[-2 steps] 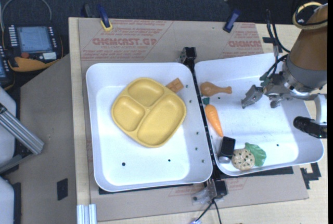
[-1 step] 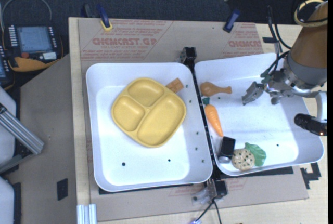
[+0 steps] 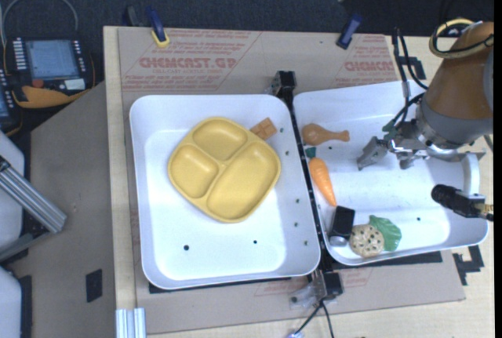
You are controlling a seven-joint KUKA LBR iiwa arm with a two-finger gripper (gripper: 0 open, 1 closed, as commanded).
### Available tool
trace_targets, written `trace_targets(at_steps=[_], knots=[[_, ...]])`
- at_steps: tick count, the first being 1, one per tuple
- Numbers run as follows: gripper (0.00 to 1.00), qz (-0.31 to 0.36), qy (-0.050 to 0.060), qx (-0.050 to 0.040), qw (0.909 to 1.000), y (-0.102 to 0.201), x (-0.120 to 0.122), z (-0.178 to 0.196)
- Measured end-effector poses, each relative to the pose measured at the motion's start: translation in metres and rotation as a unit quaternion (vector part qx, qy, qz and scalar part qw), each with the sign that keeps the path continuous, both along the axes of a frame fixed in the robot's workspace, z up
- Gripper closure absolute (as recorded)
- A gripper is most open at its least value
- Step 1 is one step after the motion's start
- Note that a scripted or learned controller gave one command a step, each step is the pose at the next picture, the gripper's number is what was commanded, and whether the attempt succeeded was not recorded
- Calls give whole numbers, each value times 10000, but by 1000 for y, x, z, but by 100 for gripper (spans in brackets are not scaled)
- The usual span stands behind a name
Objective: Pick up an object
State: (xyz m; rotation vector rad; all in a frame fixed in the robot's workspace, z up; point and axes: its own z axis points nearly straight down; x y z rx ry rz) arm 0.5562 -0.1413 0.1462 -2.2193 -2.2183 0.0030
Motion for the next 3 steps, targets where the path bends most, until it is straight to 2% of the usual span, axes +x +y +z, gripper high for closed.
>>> trace_targets(at_steps=[1,2,3], knots=[[0,1,3,3,10000,-2,3,-43],[0,-9,-24,-13,10000,-5,5,-57],[100,1,-90,-13,10000,-3,9,-43]])
